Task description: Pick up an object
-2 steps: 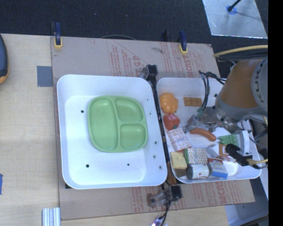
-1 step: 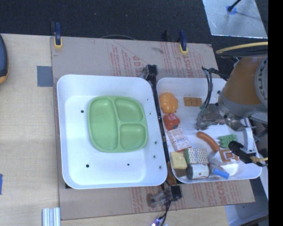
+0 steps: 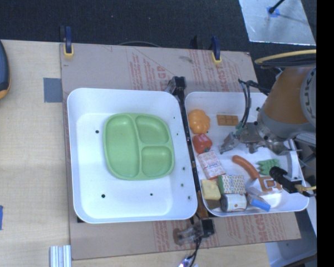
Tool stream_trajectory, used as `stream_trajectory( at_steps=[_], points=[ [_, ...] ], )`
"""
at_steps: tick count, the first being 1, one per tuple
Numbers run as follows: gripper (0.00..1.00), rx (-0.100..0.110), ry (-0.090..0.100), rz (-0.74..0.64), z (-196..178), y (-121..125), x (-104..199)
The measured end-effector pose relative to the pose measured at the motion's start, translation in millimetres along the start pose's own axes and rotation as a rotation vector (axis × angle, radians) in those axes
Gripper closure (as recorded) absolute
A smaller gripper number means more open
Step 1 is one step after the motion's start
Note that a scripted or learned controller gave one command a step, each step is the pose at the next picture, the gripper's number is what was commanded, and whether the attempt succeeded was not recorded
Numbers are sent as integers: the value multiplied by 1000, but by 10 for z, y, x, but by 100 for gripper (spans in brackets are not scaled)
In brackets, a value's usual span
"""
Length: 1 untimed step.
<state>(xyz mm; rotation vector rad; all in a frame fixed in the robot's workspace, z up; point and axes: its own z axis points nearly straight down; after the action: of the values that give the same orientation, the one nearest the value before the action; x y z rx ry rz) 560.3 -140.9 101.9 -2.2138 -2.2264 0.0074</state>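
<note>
The right white bin (image 3: 203,100) holds several small items: an orange ball (image 3: 199,120), a red fruit (image 3: 202,143), a brown cracker (image 3: 227,119), an orange sausage (image 3: 245,165), a green leafy toy (image 3: 269,166), a pink-printed packet (image 3: 210,164), a yellow block (image 3: 210,190) and a patterned box (image 3: 232,183). My gripper (image 3: 240,141) hangs low over the middle of this bin. It is just right of the red fruit, below the cracker and above the sausage. Nothing is visibly held in it.
The left white bin (image 3: 83,166) carries a green divided plate (image 3: 138,146). A small can (image 3: 234,202) and a blue piece (image 3: 260,204) lie at the right bin's front edge. The grey and orange arm (image 3: 289,102) covers the bin's right side. Clamps sit between the bins.
</note>
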Motion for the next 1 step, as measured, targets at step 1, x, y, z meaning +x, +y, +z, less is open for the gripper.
stream_trajectory(
  at_steps=[1],
  points=[
    [0,3,3,2,113,-265,-66]
  ],
)
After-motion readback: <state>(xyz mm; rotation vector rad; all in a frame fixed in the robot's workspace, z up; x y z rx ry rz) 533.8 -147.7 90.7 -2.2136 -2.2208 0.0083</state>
